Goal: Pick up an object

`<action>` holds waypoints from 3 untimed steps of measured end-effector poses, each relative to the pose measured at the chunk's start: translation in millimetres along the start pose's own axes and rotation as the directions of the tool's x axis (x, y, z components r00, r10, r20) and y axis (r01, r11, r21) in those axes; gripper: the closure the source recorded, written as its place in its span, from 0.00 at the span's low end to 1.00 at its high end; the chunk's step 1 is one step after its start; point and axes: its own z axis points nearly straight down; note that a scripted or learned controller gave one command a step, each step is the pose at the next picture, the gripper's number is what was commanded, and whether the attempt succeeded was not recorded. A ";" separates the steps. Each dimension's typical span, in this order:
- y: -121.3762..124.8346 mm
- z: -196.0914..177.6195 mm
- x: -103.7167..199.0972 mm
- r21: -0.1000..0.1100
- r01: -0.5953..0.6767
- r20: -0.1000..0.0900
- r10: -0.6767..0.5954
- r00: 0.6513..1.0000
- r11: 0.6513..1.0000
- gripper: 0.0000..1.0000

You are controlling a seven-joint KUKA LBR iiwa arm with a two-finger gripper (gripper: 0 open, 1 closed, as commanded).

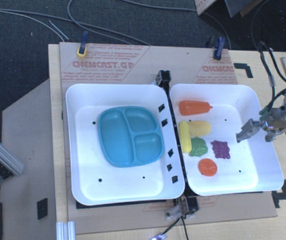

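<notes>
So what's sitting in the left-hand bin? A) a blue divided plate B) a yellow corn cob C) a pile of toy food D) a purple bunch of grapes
A: the blue divided plate lies in the left bin, while the toy foods sit in the right bin.

grey metal wrist block (pixel 282 120), black cables, dark grey angled jaws

**Bright, even light over the bench**

Strong overhead light floods both white bins (pixel 77 149), their rims almost washing out. Shadows are soft and short, tucked beside the blue tray (pixel 130 135). The dark floor (pixel 17 49) swallows detail. Focus is fair at centre, and the gripper (pixel 255 129) at the right looks slightly blurred.
</notes>
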 end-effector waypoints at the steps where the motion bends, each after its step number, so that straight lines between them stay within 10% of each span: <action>1: 2.2 -5.1 0.3 -0.011 0.003 0.003 -0.003 1.000 1.000 0.00; 3: -1.9 83.2 6.2 -0.006 0.003 0.000 -0.003 1.000 1.000 0.00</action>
